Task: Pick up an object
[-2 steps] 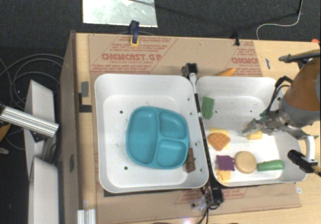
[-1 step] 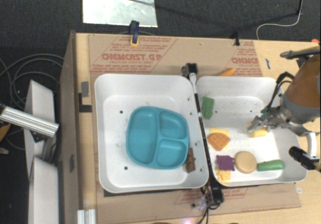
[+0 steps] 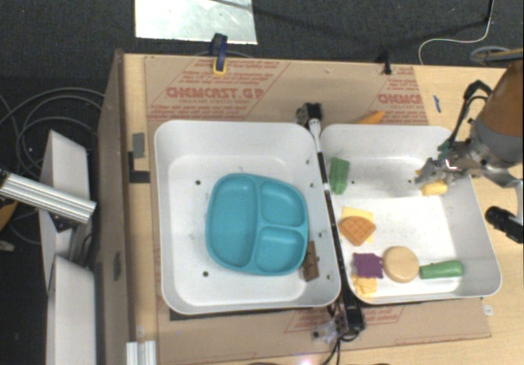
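The camera looks down at a slant on a bench with two white bins side by side.

In the left bin [image 3: 176,150] lies a teal plate [image 3: 257,224] with three compartments, a little toward the front right of the bin. A small brown piece [image 3: 311,261] lies just beside the plate's front right corner, close to the wall between the bins.

The right bin [image 3: 471,228] holds several small toy foods. A green piece [image 3: 338,174] lies near the dividing wall, toward the back. In the middle lies a waffle [image 3: 357,230], partly on top of a yellow slice [image 3: 358,214]. Toward the front there is a purple piece [image 3: 368,264], touching a yellow bit [image 3: 366,285] below it. Just to its right is a round tan bun [image 3: 400,264], and beside that a green cylinder [image 3: 441,270] lying on its side near the front right corner.

The arm [image 3: 501,122] comes in from the right, over the back right part of this bin. The gripper [image 3: 435,171] is low, near the bin's right wall. A small yellow object [image 3: 434,188] lies directly under its tip, touching or almost touching it. I cannot tell whether the pincer is open or closed, and I cannot tell whether it grips the yellow object.
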You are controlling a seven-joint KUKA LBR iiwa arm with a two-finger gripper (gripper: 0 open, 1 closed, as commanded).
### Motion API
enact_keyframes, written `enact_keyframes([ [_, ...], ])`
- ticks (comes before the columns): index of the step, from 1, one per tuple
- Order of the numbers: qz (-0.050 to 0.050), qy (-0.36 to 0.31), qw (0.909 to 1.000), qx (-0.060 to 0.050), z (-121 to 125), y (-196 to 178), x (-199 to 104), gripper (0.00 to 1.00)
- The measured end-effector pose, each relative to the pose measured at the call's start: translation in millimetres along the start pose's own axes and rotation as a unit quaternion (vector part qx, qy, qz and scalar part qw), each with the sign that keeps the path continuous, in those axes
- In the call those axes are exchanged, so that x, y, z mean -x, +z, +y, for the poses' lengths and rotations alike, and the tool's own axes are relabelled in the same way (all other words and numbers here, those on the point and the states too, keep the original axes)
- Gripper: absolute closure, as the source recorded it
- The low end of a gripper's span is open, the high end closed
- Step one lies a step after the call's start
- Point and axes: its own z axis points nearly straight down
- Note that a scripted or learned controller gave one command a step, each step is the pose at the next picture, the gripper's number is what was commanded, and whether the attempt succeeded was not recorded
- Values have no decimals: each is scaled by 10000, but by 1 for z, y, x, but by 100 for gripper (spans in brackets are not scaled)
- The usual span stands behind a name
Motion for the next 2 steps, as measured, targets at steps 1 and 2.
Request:
enact_keyframes([
  [1, 13, -19, 10000, -10, 34, -35, -46, 100],
  [2, 16, -11, 10000, -19, 40, -81, -94, 100],
])
